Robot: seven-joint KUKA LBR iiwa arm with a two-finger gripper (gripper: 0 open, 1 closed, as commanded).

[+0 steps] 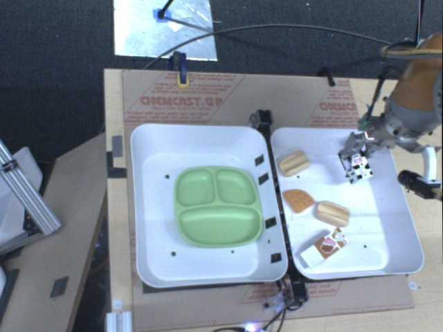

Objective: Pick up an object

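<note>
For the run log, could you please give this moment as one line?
pincer: over right bin, upper part | nearest: bread roll | green tray: left bin

The bench [114, 206] carried a brown board printed with red lettering [208, 92]. On that board sat two shallow white bins side by side: left bin [149, 144], right bin [401, 234], touching.

Even overhead light, soft shadows, slight blur, foil glare.

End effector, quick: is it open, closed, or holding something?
End effector: cannot be told; it hangs over the right bin, too small and blurred to read.
</note>
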